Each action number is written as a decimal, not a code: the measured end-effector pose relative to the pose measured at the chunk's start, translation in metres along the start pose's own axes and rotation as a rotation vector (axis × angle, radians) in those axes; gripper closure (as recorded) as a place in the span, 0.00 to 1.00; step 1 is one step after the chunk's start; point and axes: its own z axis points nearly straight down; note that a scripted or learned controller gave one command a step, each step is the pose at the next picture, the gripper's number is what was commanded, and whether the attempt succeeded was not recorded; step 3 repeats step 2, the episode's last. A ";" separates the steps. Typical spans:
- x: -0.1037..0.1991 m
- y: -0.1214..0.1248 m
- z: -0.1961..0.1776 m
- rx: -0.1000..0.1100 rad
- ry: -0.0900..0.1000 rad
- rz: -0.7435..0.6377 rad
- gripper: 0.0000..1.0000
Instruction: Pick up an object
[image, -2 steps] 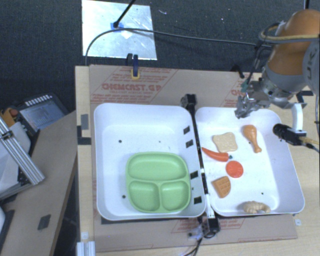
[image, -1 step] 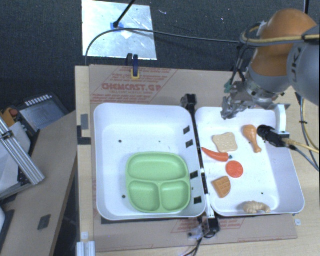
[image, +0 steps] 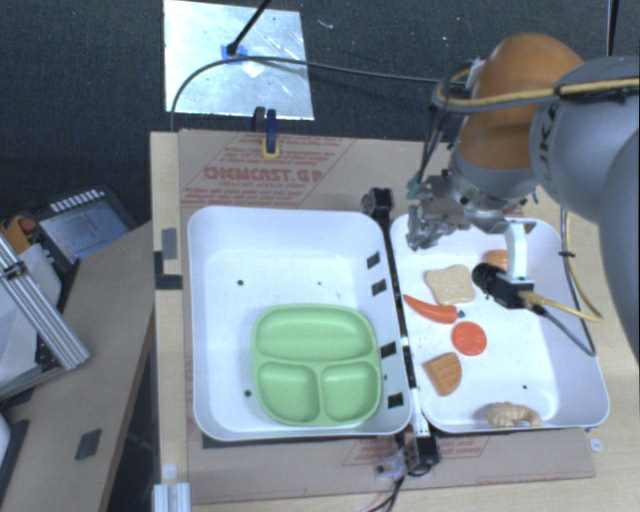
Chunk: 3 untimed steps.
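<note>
My gripper (image: 424, 234) hangs over the back left part of the right bin (image: 575, 385), above and just behind a slice of toast (image: 449, 284). Nothing shows between its fingers. In front of the toast lies a red-orange chili pepper (image: 430, 309). A round orange-red slice (image: 469, 338) sits right of it. Nearer the front are an orange wedge-shaped piece (image: 444, 372) and a pale tan croissant-like piece (image: 510, 412). A small orange object (image: 495, 259) rests at the back right of the bin.
The left bin (image: 225, 260) holds a green three-compartment plate (image: 316, 362) in its front half. A black divider strip (image: 391, 290) runs between the two bins. A grey bench with a dark device (image: 80, 225) stands to the left.
</note>
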 end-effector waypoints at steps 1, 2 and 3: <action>0.056 0.000 0.002 -0.002 0.000 -0.001 1.00; 0.098 -0.016 0.002 0.000 0.000 0.000 1.00; 0.098 -0.016 0.002 0.000 0.000 0.000 1.00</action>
